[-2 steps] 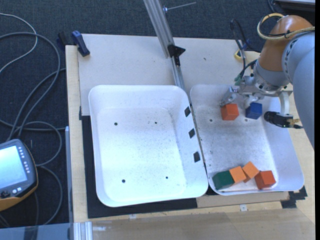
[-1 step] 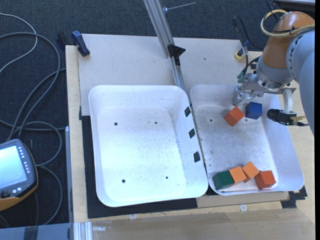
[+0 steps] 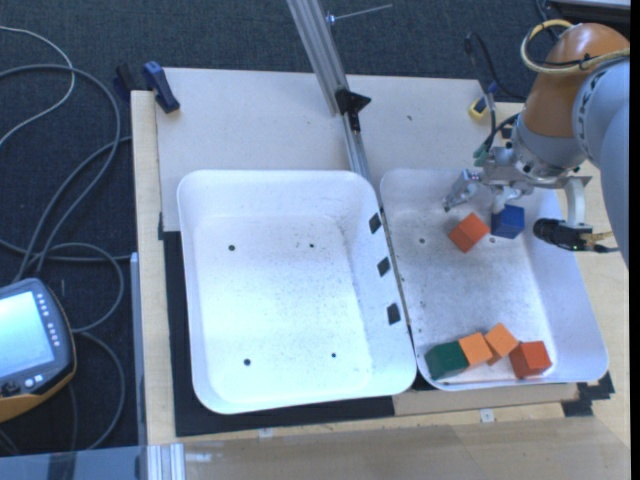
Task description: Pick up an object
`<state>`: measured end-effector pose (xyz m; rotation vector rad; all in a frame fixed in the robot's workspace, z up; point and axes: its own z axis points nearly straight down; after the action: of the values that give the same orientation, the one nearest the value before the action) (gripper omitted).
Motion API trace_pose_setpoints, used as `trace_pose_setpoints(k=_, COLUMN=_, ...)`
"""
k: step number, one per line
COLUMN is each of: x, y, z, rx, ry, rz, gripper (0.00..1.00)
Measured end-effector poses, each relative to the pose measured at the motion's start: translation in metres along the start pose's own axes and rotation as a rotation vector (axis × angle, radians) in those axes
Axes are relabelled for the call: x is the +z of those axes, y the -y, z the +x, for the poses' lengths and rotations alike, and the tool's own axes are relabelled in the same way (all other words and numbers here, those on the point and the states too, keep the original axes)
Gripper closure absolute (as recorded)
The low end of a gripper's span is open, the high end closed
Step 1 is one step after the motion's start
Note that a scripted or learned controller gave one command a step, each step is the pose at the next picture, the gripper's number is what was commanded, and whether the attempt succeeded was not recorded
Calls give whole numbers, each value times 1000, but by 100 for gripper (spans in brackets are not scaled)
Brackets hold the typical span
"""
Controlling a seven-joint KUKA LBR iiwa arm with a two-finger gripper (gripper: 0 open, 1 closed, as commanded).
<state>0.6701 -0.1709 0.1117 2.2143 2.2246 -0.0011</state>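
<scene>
- While the arm [image 3: 575,98] hangs over the far end of the right bin [image 3: 560,298], the gripper [image 3: 480,190] sits low beside two blocks; whether its tips are spread or pinched I cannot tell, the metal there is a blur.
- Nearest candidates: an orange block [image 3: 467,232] tilted on a corner, and a blue block [image 3: 508,220] just beside it, close under the wrist; nothing shows between the tips, so no hold is claimed.
- Down at the near rim lies a row: green block [image 3: 447,358], two orange blocks [image 3: 488,345], a red-orange block [image 3: 531,359], touching or nearly so; well apart from the gripper.
- Handling, by my reckoning: small, stiff, light, probably foam or wood; not fragile; smooth flat faces, so pinch two opposite faces squarely, never the corners.
- The tilted orange one may twist or squirt out; the blue neighbour crowds one side; the left bin [image 3: 200,268] plays no part.
</scene>
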Motion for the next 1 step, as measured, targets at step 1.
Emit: trace_pose_setpoints(k=1, x=11, y=33, z=25, rx=4, ry=-2, rz=2, gripper=0)
